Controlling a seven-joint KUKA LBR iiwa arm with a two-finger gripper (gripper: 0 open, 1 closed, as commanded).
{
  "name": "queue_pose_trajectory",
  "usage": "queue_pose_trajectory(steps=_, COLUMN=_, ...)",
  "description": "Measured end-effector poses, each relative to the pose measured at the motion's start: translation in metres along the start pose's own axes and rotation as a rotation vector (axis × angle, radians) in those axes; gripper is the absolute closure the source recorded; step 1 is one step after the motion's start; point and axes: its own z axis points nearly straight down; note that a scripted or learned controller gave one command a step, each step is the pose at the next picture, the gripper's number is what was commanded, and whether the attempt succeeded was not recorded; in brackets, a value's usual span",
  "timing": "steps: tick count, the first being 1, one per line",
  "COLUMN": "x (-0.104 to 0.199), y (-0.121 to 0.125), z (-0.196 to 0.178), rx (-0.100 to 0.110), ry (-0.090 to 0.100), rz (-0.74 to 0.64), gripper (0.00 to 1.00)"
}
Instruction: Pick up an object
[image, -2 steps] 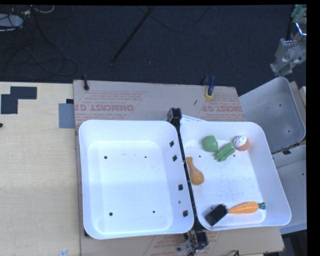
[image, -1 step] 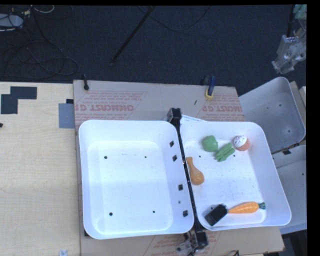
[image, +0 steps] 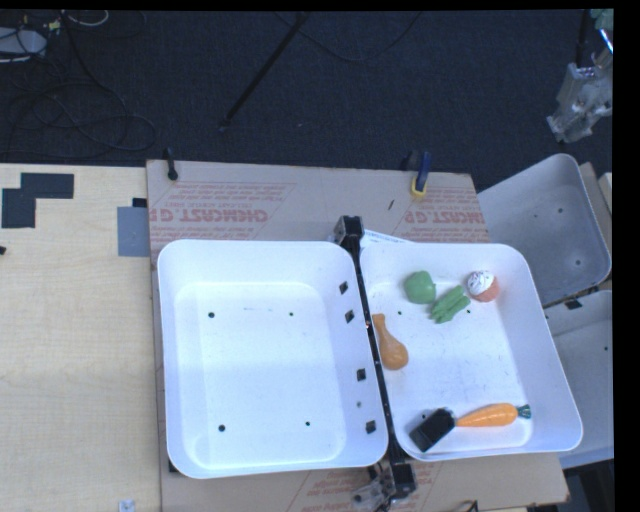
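Observation:
The right white bin (image: 545, 330) holds several small toys. A round green piece (image: 420, 287) lies beside a longer green piece (image: 450, 304), and an orange and white ball (image: 481, 285) sits near the bin's far right corner. An orange gourd-shaped toy (image: 390, 348) rests close to the divider. By the front rim lie an orange carrot (image: 488, 415) and a black block (image: 432, 429). My gripper (image: 580, 100) hangs at the view's top right, high above the bench and well away from every toy, with nothing seen in it.
The left white bin (image: 170, 330) stands beside the right one on a cardboard sheet (image: 300, 205). A yellow and blue clamp (image: 420, 175) grips the sheet's far edge. A grey metal plate (image: 555, 220) lies right of the bins.

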Motion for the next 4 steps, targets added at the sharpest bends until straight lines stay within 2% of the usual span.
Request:
queue_pose_trajectory(steps=1, x=0.005, y=0.009, z=0.050, rx=-0.006, ry=0.003, rz=0.037, gripper=1.00)
queue_pose_trajectory(steps=4, x=0.008, y=0.010, z=0.019, rx=-0.003, ry=0.001, rz=0.024, gripper=1.00)
